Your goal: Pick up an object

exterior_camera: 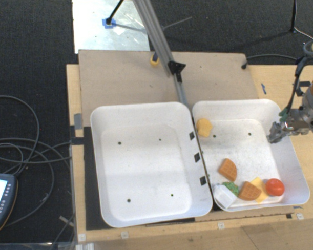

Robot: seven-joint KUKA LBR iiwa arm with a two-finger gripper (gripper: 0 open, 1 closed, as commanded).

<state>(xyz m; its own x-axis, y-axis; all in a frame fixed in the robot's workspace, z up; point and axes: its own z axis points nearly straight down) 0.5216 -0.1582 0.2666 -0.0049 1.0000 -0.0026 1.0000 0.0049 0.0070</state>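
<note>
The right bin [288,158] holds several small toy foods. A yellow lump [203,127] lies near its back left corner. An orange waffle-like piece [228,169] sits in the middle. Along the front edge lie a white and green piece [225,192], another orange piece [249,191], a yellow wedge [258,185] and a red tomato [274,186]. My gripper [276,133] hangs over the bin's right rim, above and apart from all of them, with nothing seen between its fingers.
The left bin [142,163] adjoins the right one, with black clips [196,157] along the shared edge. A grey pole [156,32] slants down to the bench behind the bins. Cables and a tablet [2,196] lie on the floor at left.
</note>
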